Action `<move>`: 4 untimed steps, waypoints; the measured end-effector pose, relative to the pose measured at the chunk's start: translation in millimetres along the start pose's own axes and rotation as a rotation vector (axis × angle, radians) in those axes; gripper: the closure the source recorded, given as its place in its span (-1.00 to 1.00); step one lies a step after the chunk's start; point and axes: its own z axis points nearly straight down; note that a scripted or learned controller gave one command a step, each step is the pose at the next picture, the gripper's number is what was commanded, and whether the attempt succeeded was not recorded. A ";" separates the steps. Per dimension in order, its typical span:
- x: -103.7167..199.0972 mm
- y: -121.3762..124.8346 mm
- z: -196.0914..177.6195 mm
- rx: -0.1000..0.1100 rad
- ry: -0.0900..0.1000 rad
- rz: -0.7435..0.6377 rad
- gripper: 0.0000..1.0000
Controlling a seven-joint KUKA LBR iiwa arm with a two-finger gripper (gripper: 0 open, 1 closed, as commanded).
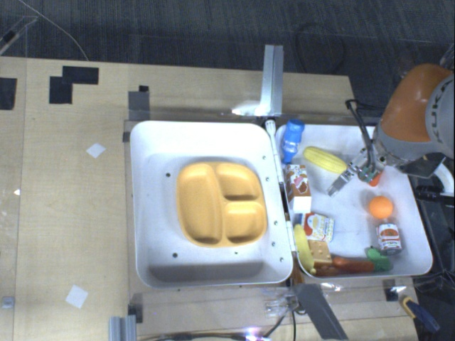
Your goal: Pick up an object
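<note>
The right white bin [352,219] holds several small items. A yellow corn cob [324,160] lies near its back, with a blue bottle [290,141] to its left. An orange ball [381,207] and a small red-labelled jar [389,237] sit at the right. A brown sausage [343,265] and a green piece [380,260] lie along the front wall. My gripper [353,173] hangs low over the bin's back half, just right of the corn cob. A small red-orange thing [375,180] shows at its right side.
The left bin [153,212] holds a yellow divided plate [219,203]. Along the right bin's left wall lie a brown packet [298,181], a white block [301,204], a red-and-white packet [319,226] and a banana [301,244]. A metal post [273,80] stands behind the bins.
</note>
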 end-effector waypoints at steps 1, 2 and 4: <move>-66.6 10.5 -0.3 0.000 0.003 -0.085 -1.00; -35.8 34.5 9.6 0.012 -0.008 -0.050 -1.00; -16.3 -51.0 9.6 0.001 -0.005 -0.262 -1.00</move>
